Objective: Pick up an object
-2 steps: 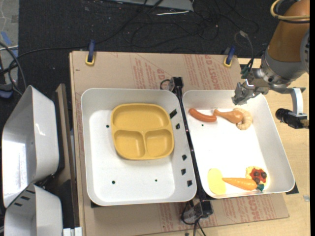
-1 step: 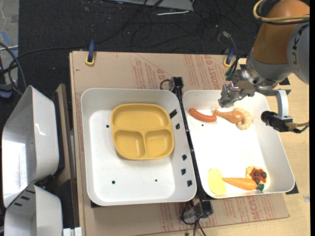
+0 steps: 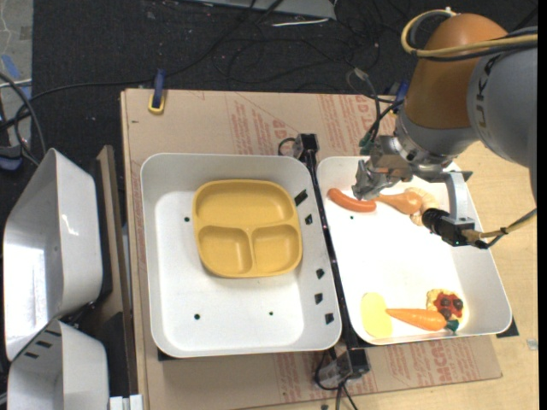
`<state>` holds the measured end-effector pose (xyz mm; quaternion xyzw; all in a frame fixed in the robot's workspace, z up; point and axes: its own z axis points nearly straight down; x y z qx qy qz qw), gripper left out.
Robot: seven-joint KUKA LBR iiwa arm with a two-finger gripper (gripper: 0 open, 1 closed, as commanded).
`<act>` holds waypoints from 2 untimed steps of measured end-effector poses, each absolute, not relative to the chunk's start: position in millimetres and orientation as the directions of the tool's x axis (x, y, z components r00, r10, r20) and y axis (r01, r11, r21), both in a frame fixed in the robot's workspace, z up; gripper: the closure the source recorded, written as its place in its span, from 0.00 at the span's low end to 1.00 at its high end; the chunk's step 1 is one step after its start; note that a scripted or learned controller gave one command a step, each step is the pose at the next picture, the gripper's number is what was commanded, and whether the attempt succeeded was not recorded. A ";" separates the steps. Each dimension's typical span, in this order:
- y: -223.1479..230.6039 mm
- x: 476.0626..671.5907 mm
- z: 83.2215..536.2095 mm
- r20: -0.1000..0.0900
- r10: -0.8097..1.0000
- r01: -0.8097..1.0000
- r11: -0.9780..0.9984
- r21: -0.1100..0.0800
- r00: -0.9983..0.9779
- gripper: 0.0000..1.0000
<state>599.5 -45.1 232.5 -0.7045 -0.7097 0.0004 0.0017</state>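
Note:
In the right bin [image 3: 479, 267] a red-orange sausage [image 3: 349, 201] lies near the far left corner. Beside it on the right is a pale orange drumstick-shaped piece [image 3: 408, 202]. My gripper [image 3: 369, 184] hangs low over the sausage's right end, between the two pieces; its tip overlaps that end in the view. Near the bin's front edge lie a yellow disc [image 3: 373, 313], an orange carrot [image 3: 415, 319] and a small red and yellow toy food [image 3: 446, 303].
The left bin [image 3: 162, 314] bears a yellow divided plate [image 3: 248, 227]. A black attachment [image 3: 446, 226] on the arm sticks out over the right bin. White tubs [image 3: 47, 237] stand off the bench's left side. Cables lie behind the bins.

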 end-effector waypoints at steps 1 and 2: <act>5.5 577.7 221.9 0.002 1.000 1.000 0.008 -0.004 -0.008 1.00; 53.4 563.8 236.5 0.002 1.000 1.000 0.009 0.000 -0.009 1.00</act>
